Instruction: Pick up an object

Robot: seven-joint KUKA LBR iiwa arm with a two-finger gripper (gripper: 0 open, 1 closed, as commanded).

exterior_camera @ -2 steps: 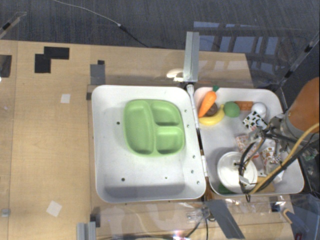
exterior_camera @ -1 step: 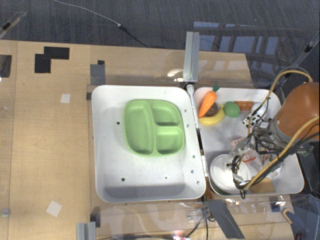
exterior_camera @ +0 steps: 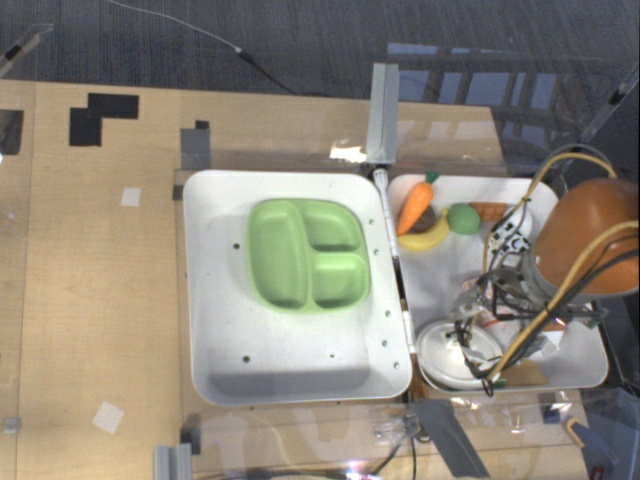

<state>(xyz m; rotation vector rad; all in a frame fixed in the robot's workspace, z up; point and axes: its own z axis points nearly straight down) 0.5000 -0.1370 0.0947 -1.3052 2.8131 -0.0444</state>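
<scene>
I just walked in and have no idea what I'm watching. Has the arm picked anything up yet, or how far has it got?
Done so far: the arm has reached into the right bin. In hand: its gripper is low over a round white dish, but cables hide the tip, so I can't tell whether it grips anything. Left: lifting something. The carrot, banana and green ball lie untouched.

Left bin (exterior_camera: 215,268) holds a divided plate (exterior_camera: 307,254) near its centre. Right bin (exterior_camera: 590,368) holds a carrot (exterior_camera: 416,206), banana (exterior_camera: 425,236) and round fruit (exterior_camera: 462,218) together at its far left; a bowl (exterior_camera: 440,353) sits at the near left
</scene>
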